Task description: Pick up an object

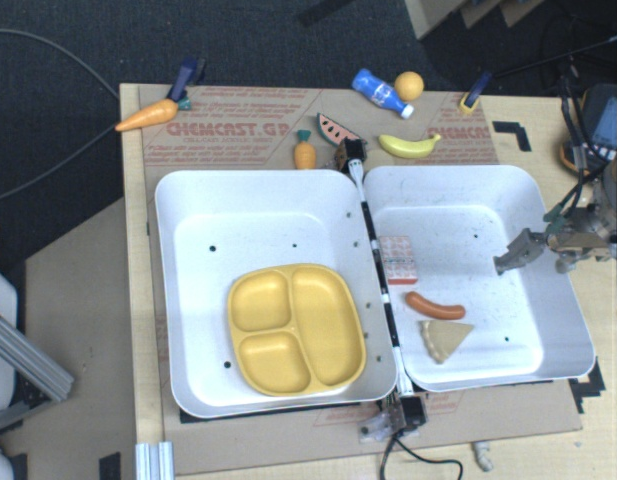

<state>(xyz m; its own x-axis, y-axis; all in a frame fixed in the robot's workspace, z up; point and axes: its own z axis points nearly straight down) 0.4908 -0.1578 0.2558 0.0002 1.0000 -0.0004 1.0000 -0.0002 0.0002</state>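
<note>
Right bin (508,193): holds three toys, gripper (515,257) at 3 o'clock over it, fingers' state impossible to tell. Sausage (435,308) near 7 o'clock: likely light, stiff, slick plastic; best pinched across its middle. Wedge (446,340) just below, card (397,258) at 9: flatter, harder.

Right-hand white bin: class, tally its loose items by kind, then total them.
Red sausage: 1
Tan triangular wedge, bread-like: 1
Small red-and-white printed packet: 1
Total: 3
</note>
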